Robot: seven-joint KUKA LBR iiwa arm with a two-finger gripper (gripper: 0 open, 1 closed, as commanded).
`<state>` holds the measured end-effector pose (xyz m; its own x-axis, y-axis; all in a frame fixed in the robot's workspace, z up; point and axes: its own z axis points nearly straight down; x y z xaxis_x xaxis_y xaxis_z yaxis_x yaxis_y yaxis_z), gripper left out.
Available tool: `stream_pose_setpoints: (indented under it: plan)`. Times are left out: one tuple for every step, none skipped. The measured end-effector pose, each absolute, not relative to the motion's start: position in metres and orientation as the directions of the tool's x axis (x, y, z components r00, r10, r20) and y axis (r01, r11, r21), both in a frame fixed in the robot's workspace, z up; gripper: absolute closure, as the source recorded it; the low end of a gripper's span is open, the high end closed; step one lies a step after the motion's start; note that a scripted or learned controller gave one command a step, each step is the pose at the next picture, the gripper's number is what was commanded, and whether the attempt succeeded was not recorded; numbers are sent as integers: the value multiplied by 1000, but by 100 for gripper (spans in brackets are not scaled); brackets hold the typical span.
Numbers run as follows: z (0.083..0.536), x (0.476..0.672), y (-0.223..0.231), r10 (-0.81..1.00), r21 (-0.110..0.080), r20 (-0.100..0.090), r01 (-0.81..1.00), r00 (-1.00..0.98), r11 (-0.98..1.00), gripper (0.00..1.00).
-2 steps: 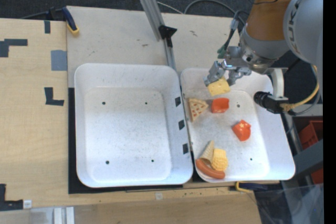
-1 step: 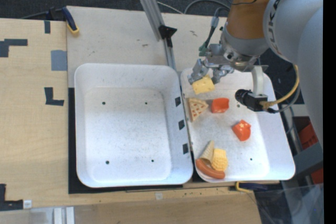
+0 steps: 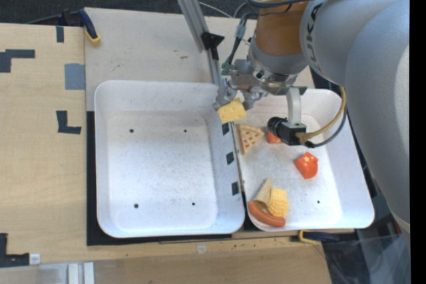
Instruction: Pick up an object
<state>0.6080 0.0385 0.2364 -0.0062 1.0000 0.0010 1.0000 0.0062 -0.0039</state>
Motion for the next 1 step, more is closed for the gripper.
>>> stream_pose_setpoints:
  plan:
    - [231, 628, 81, 1000, -1, 0, 1000, -6, 6, 100]
